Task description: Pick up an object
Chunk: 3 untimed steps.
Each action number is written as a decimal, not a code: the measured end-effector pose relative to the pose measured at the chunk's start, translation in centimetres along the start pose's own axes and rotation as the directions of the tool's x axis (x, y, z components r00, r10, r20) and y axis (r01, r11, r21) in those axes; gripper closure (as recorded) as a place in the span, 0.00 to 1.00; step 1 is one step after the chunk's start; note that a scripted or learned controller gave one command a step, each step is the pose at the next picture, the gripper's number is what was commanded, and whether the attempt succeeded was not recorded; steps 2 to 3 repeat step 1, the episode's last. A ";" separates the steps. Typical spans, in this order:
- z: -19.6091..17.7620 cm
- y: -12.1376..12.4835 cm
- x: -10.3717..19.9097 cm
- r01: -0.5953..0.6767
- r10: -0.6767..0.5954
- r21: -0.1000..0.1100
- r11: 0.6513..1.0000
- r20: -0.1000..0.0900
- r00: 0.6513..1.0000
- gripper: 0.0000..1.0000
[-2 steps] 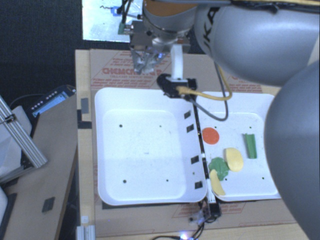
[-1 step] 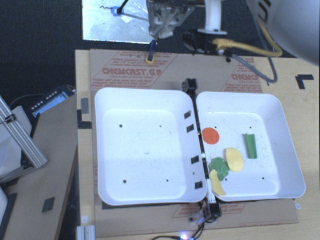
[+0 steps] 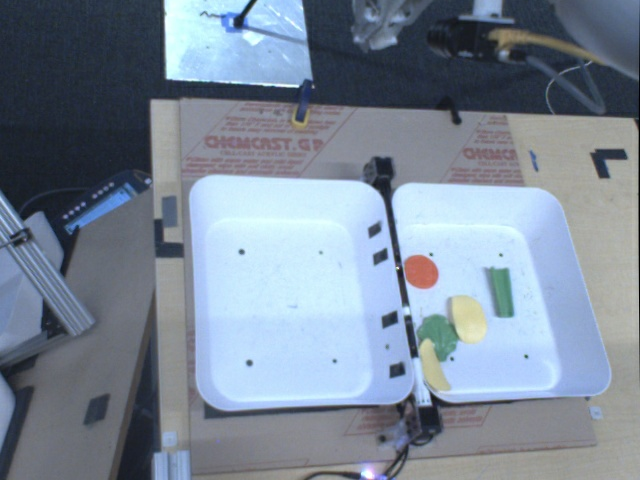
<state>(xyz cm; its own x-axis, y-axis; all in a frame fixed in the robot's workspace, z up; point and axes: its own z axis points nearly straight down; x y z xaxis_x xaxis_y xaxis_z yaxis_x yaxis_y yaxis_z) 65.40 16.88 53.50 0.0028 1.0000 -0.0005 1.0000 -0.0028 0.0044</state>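
The gripper (image 3: 385,13) is parked beyond the far edge of the bench; its state cannot be told. The approach is judged not begun. A descent is required toward the right bin (image 3: 560,228), where the orange disc (image 3: 421,271) lies apart.

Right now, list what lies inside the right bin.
The right bin holds an orange disc, a green block, a yellow oval, a green lump, partly covered by the oval, and a yellow piece.

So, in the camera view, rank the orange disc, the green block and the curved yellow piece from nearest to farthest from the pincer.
1. Orange disc, right bin's left side, nearest the pincer at the top.
2. Green block, further right.
3. Curved yellow piece, near the front edge.
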 end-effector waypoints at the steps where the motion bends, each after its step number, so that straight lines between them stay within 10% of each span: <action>1: -1.2 -0.2 0.4 0.009 -0.009 -0.001 1.000 -0.001 1.000 1.00; 3: -1.2 -0.2 0.4 0.009 -0.009 -0.001 1.000 -0.001 1.000 1.00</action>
